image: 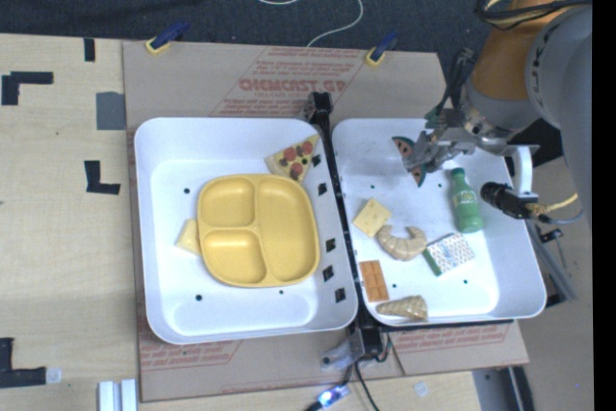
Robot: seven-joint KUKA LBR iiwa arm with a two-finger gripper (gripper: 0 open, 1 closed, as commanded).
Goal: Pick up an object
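My gripper (416, 159) hangs over the back part of the right bin (515, 303), its dark fingers pointing down and left. A green bottle (466, 199) lies just right of it. Nearer the front lie a yellow cheese-like square (372, 218), a tan croissant (402, 243), a checked white packet (449, 253), an orange cracker (373, 281) and a beige wedge (402, 308). Nothing shows between the fingers.
The left bin (159, 207) holds a yellow divided plate (258, 229), a pizza slice (295, 159) at its back right and a yellow piece (188, 235) at the plate's left. A black divider (332, 207) runs between the bins. A white cable (308, 0) lies behind.
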